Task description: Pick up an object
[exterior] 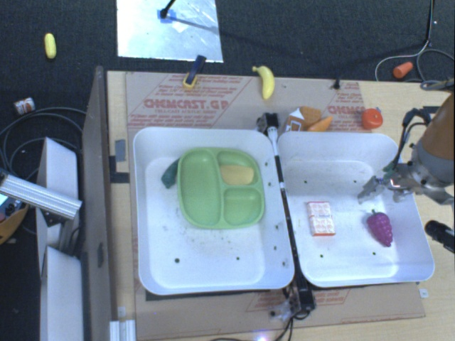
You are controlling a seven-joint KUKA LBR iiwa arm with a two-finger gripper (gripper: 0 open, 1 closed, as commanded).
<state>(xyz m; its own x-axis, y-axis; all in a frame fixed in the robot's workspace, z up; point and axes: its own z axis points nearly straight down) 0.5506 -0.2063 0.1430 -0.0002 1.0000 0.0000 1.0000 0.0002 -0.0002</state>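
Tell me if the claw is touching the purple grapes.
Apart. The camera view shows the claw above the grapes in the right bin, with a strip of white bin floor between them.

Smooth matt green plastic tray (213,197) in glossy white bin (206,272).

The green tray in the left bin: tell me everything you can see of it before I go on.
The green tray is a rounded, pale green divided plate that looks like smooth plastic, with one large compartment on the left and two smaller ones on the right. It lies flat, right side up, in the upper middle of the left bin. A yellow piece rests in its upper right compartment. A dark green object lies against its upper left rim.
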